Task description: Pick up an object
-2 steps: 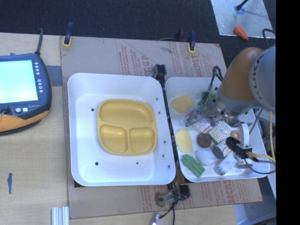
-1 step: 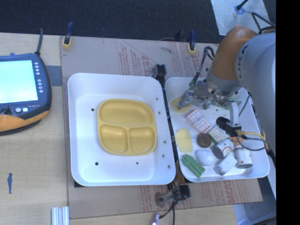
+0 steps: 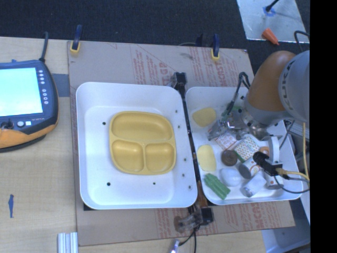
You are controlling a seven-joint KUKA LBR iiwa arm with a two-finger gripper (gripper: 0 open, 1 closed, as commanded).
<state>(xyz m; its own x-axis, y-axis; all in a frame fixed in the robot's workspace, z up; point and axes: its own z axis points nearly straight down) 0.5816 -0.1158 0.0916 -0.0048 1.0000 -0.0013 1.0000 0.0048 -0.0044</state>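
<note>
Two white bins side by side on cardboard. Left bin (image 3: 89,141) holds a yellow divided tray (image 3: 142,141), roughly centred. Right bin (image 3: 202,96) is cluttered: a pale yellow piece (image 3: 204,116) at the far left, another yellow piece (image 3: 206,157) below it against the left wall, a green block (image 3: 217,186) at the near left, a brown disc (image 3: 229,157) mid-bin, a patterned card (image 3: 246,148) beside it, a grey cylinder (image 3: 245,170), and a clear lump (image 3: 230,177) near the green block. Arm (image 3: 274,88) comes in from the right, orange band over the far right of the bin. Gripper (image 3: 225,126) is down low in the clutter, just right of the far yellow piece; its metal parts blend with the items, so whether it holds anything is unclear. Tablet (image 3: 23,101) sits at the far left on the bench.
</note>
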